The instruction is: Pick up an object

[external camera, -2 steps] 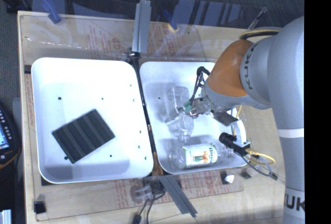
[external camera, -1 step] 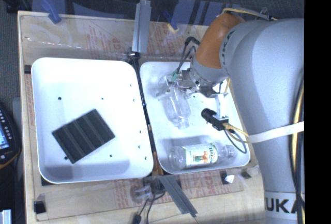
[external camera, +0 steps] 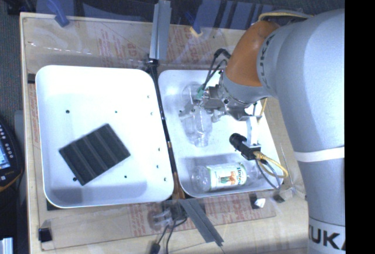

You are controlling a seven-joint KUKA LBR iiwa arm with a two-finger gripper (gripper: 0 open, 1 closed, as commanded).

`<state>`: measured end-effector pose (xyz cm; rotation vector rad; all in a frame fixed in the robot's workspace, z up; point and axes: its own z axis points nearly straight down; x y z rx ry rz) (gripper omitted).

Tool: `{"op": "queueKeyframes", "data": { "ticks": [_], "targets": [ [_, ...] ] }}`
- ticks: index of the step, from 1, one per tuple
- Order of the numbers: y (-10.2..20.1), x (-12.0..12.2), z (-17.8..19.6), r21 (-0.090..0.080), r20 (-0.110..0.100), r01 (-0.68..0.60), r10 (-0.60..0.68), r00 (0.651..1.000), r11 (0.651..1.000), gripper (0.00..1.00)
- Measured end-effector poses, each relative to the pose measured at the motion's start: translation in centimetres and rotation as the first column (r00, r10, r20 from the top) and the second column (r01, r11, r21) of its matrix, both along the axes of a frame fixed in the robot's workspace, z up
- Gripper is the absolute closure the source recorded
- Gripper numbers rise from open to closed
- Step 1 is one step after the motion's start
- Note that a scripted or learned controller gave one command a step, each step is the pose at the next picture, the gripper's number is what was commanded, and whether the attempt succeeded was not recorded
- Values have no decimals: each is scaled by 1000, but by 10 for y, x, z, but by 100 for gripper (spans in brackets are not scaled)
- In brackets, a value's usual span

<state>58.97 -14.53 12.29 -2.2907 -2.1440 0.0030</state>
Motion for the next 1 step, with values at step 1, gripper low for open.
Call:
{"op": "queueKeyframes", "data": {
  "ticks": [1],
  "targets": [
    [-41,27,9,-1,2,-24,24,1000,1000,0]
  ]
}}
